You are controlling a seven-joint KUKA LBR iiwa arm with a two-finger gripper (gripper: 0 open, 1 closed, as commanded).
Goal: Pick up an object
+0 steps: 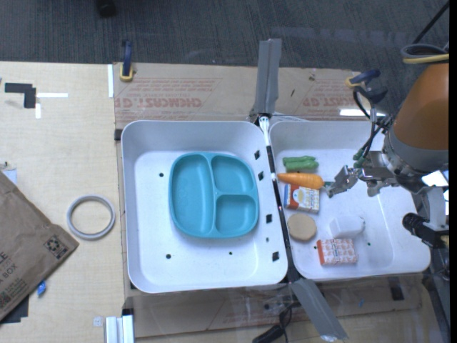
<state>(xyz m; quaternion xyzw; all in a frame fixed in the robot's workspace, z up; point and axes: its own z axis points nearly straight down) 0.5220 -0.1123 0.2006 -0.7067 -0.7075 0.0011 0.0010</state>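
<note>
The pincer (340,184) is hovering, fingers looking slightly apart and gripping nothing, with the carrot (300,180) lying just at its nine o'clock, long axis running three-to-nine

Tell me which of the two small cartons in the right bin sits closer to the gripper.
The upper carton, just below the carrot; the gripper hangs beside it, while the other carton lies at the bin's near edge.

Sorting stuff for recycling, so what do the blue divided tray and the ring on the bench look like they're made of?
Blue divided tray: likely moulded plastic, smooth with a soft sheen and rounded compartment walls. Ring: unclear, a pale grey band, possibly a tape roll or plastic.
</note>
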